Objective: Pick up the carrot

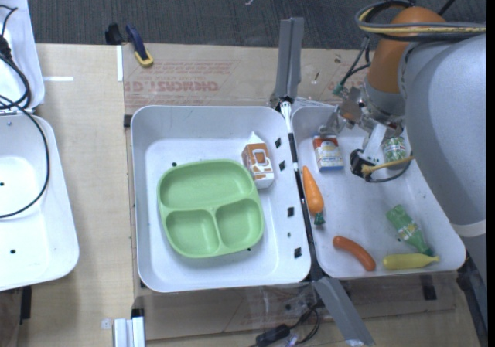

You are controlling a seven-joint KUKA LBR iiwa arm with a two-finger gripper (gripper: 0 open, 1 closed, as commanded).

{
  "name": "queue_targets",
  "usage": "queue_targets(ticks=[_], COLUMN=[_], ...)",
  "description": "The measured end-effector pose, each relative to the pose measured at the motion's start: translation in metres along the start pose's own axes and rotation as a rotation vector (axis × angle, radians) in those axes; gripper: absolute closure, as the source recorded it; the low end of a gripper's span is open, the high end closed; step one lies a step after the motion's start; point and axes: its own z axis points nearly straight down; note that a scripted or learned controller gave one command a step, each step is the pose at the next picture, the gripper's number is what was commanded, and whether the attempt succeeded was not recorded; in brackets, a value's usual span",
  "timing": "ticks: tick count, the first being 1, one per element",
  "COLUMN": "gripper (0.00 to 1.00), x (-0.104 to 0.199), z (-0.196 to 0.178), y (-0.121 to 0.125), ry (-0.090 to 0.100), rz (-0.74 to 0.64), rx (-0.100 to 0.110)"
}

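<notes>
Red printed lettering [184,86] runs along the cardboard sheet [193,75] on the counter behind the bins, upside down from this view and too faint to read with confidence. The small cartons [258,165] carry printed labels, but their text is too small to read.

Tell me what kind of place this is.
Most likely a robotics lab's test bench: a robot arm reaches over two white bins holding toy food, such as a carrot and a green divided plate.
</notes>
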Motion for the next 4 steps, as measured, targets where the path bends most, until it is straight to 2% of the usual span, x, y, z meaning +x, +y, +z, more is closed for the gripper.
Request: queue_targets(ticks=[1, 2, 3, 4], gripper=[0.0, 0.0, 0.0, 0.0], x=[0.003, -0.051, -0.012, -0.093], z=[0.0, -0.001, 0.0, 0.0], y=[-0.003, 0.02, 0.001, -0.034], ry=[0.0, 0.011, 0.002, -0.001], rz=[0.167, 0.189, 0.156, 0.156], rx=[0.012, 0.012, 0.0, -0.001])
